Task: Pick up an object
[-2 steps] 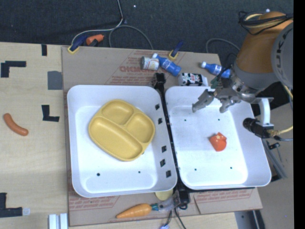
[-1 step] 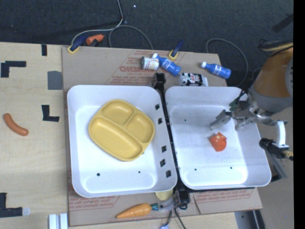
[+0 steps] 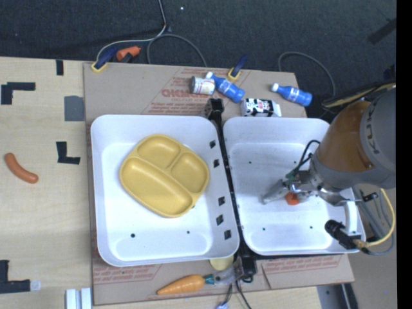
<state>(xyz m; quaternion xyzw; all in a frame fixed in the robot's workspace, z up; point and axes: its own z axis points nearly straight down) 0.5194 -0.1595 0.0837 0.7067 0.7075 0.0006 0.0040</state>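
Orange object (image 3: 292,199), small and rounded, lies on the floor of the right bin (image 3: 270,237), directly at the tip of the gripper (image 3: 288,194). Task status: the approach is made, but no lift is evident; the object seems to rest low in the bin, and whether it sits between the jaws or just beside them is hard to judge at this scale. Jaw state cannot be told, since the grey fingers blur into the white floor. Arm pose: the arm (image 3: 354,150) enters from the right, orange band uppermost, wrist bent down and reaching left toward mid-bin. Left bin (image 3: 103,192) holds a yellow tray (image 3: 164,174), well apart from the gripper. Remaining, by this reading: a confirmed grip and a rise clear of the bin.
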